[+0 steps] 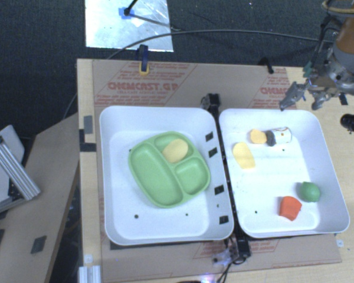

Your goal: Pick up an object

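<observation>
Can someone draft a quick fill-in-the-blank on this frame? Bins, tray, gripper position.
1. The green divided tray lies in the ___ bin.
2. A ___ object rests in one of the tray's compartments.
3. The orange object lies in the right bin beside a ___ one.
4. The gripper is above the right bin's ___ edge.

Missing words: left; yellow; green; far

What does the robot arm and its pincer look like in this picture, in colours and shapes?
The arm is grey and rounded, with an orange band near the picture's top edge. Below it sits a grey metallic wrist block, and the pincer has two thin, dark grey fingers. Thin dark cables run along the arm's left side.
</observation>
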Robot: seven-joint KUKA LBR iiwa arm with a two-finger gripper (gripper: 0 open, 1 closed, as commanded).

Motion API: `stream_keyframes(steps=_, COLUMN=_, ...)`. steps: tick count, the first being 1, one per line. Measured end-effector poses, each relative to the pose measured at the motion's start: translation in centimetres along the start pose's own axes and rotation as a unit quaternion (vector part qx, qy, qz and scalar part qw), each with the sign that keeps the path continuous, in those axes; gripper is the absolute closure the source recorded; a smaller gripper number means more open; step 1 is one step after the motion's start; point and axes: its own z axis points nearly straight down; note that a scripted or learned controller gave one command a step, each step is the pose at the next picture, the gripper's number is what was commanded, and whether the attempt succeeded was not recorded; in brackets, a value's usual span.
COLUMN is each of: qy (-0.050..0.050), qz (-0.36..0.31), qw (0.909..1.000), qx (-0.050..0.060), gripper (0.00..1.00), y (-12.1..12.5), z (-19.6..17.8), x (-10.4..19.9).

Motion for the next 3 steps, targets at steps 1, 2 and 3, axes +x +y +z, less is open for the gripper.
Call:
stream_keyframes(steps=1, qy=-0.001, qz=-0.001, qw=1.0, qx=-0.006, gripper=0.0, y=0.2, z=-0.8, x=0.1)
stream_keyframes(steps=2, qy=-0.001, qz=-0.003, qw=1.0, qx=-0.004, gripper=0.0, y=0.3, z=4.3, x=1.1)
stream_keyframes(steps=3, qy=-0.001, qz=-0.004, qw=1.0, qx=-0.005, gripper=0.0, y=1.3, z=9.9, x=1.1)
